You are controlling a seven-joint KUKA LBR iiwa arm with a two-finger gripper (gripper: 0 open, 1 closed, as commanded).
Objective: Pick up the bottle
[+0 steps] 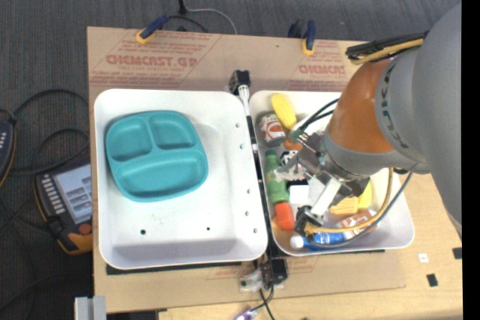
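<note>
The right bin (401, 232) holds a pile of small items. Along its left wall lies a green bottle-like object (276, 180) with an orange end (285, 216), pointing toward the front. My gripper (301, 195) hangs low over the middle of this bin, just right of that green object, and the grey and orange wrist covers much of the bin behind it. I see nothing clearly held. A yellow oblong item (283, 110) lies at the bin's back, and a blue and white tube (326, 238) lies at the front.
The left bin (120, 243) holds a teal divided tray (156, 154). A red and white packet (271, 130) and yellow pieces (352, 204) lie near the gripper. Clamps (307, 37) hold the cardboard base at the back. Cables and a device lie on the floor at left.
</note>
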